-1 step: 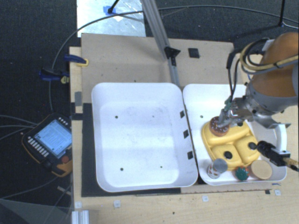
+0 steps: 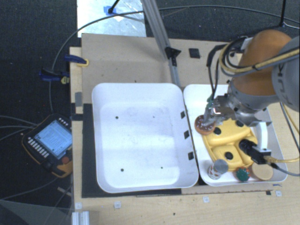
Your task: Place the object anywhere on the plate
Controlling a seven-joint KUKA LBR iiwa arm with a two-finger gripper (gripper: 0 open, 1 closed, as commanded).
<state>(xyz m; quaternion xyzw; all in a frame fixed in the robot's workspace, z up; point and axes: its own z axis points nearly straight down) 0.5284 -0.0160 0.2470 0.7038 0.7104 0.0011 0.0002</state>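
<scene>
my jaws [image 2: 212, 112]: over the right bin [image 2: 192, 95], near its 9 o'clock wall; i cannot tell how they stand.
brown disc [image 2: 202, 124]: just at 7 o'clock of my jaws, beside them; a grip on it i cannot make out.
yellow plate [image 2: 225, 137]: at 5 o'clock of my jaws, the disc at its 10 o'clock edge.
left bin [image 2: 140, 135]: at 9 o'clock on the worktop [image 2: 126, 60].
small can [image 2: 217, 168]: at 6 o'clock, below the plate.

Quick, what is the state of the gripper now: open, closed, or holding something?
Gripper: cannot be told. It is low in the right bin, beside a small brown round object and the yellow plate.
</scene>
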